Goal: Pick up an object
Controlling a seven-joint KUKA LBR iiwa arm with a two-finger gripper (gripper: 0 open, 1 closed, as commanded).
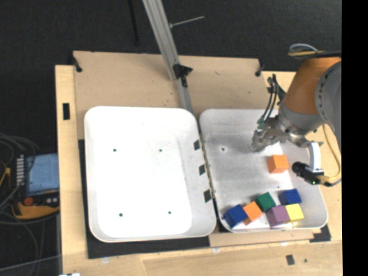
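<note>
Fingertips of the grey two-finger gripper (261, 142) hover over bare floor in the right shallow white bin (230, 171), their spread impossible to tell. Nearest target, 1 small orange cube (278, 164), sits just beside; descending here risks closing on nothing.

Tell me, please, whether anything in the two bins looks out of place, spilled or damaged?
Nothing stands out. Six blocks lie loose along the near edge of the right bin, and one orange block sits apart from them, just below the tool. No spill or damage shows.
</note>
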